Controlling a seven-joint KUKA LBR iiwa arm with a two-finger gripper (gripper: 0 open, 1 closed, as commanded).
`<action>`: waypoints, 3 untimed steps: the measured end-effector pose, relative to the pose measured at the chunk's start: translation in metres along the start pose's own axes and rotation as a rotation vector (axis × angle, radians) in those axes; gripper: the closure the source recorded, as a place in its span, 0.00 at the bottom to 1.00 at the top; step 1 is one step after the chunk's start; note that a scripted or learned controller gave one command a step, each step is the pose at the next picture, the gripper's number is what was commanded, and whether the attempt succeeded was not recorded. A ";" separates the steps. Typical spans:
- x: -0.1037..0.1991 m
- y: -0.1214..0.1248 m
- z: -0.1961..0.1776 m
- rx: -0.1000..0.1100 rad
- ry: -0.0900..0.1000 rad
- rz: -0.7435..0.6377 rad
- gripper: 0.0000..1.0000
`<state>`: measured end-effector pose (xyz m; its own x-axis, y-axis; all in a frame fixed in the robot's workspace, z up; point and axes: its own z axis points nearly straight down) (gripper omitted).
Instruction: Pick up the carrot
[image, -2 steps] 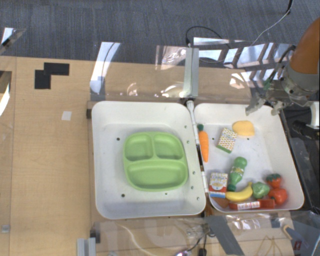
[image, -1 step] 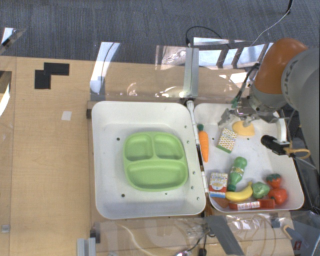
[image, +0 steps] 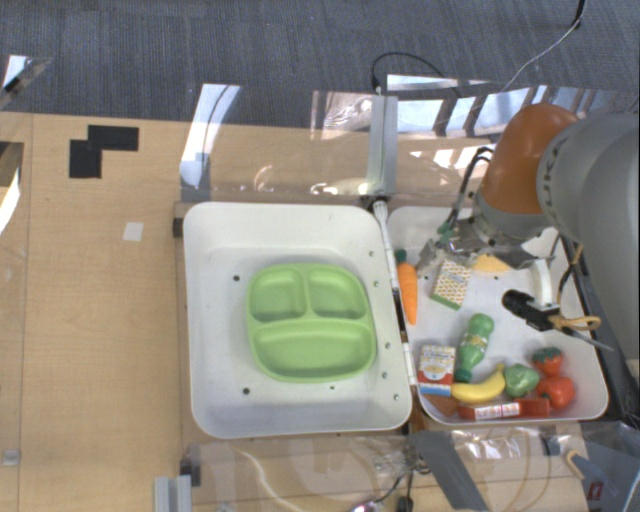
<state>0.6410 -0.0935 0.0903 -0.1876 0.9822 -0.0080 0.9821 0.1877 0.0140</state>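
The carrot (image: 407, 293), orange with a small green top, lies lengthwise against the left wall of the right bin (image: 598, 398). My gripper (image: 447, 250) hangs over the upper part of that bin, a little up and to the right of the carrot, close to a speckled card-like box (image: 452, 285). Nothing is visibly held in it. The grey arm with its orange band (image: 525, 160) comes in from the right and hides the bin's far right corner.
The left bin (image: 215, 400) holds a green divided plate (image: 310, 322). In the right bin lie a green bottle (image: 476, 345), a banana (image: 480, 387), a small carton (image: 436, 365), a green pepper (image: 521, 379), red fruit (image: 555, 385) and a yellow wedge (image: 490, 264).
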 end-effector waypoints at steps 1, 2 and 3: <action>0.000 0.011 -0.001 -0.001 -0.003 -0.126 0.00; 0.006 -0.031 -0.002 -0.002 -0.001 -0.188 0.00; 0.010 -0.053 -0.003 -0.007 -0.004 -0.416 0.00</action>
<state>0.5868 -0.0931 0.0924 -0.5688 0.8223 -0.0181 0.8221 0.5691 0.0161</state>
